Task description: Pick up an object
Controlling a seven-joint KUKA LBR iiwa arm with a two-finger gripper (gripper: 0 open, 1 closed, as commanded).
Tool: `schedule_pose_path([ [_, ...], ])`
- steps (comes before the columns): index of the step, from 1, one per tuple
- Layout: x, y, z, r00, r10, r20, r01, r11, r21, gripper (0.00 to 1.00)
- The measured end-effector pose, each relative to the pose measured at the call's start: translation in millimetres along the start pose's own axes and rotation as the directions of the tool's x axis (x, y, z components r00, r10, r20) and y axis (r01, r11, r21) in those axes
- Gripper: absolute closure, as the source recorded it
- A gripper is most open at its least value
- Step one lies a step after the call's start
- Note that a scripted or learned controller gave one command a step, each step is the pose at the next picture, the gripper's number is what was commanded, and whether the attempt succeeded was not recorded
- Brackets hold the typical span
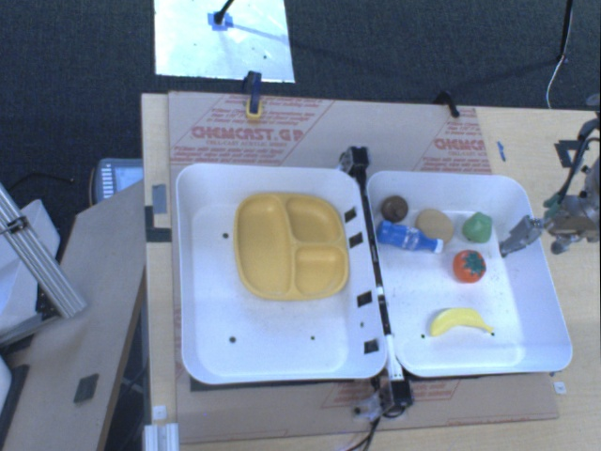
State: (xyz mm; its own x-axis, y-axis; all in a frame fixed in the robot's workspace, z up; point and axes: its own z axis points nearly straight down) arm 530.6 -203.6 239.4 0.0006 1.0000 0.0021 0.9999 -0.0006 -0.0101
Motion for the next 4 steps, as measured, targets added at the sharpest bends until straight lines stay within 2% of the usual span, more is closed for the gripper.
schedule_pose_path([
  [1, 1, 3, -6, 1.000, -0.004, 0.003, 0.004, 1.000, -0.011, 0.00],
  [2, 2, 13, 41, 1.000, -0.003, 0.002, 0.003, 1.000, -0.009, 0.00],
  [3, 3, 10, 84, 1.000, -0.002, 0.002, 0.002, 1.000, -0.009, 0.00],
  [4, 9, 9, 145, 1.000, -0.001, 0.001, 0.001, 1.000, -0.007, 0.00],
])
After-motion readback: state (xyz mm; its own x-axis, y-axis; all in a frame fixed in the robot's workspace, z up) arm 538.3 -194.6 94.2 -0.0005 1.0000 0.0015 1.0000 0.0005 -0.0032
